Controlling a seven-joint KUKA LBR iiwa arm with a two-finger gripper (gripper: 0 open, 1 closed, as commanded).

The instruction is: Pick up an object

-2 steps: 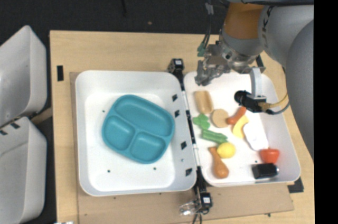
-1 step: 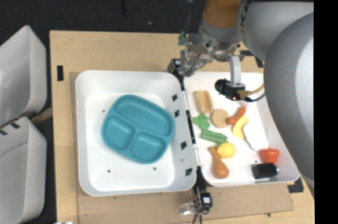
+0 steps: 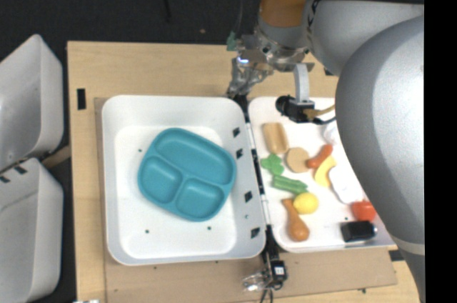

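Observation:
My gripper (image 3: 243,83) hangs over the back rim where the two bins meet, above the far corner of the right bin (image 3: 280,243). I see nothing held in it. In that bin lie a tan bread roll (image 3: 274,136), a round tan biscuit (image 3: 296,160), two green pieces (image 3: 271,164) (image 3: 289,185), a yellow lemon (image 3: 305,204), a brown drumstick-shaped piece (image 3: 295,223), an orange carrot (image 3: 319,157) and a yellow banana (image 3: 325,171). The arm's big grey link hides the bin's right side.
A blue divided plate (image 3: 187,173) lies in the middle of the left bin (image 3: 114,237). A black block (image 3: 357,230), a red piece (image 3: 363,209) and a white piece (image 3: 344,189) lie at the right bin's near right. White pads (image 3: 28,101) stand to the left of the bench.

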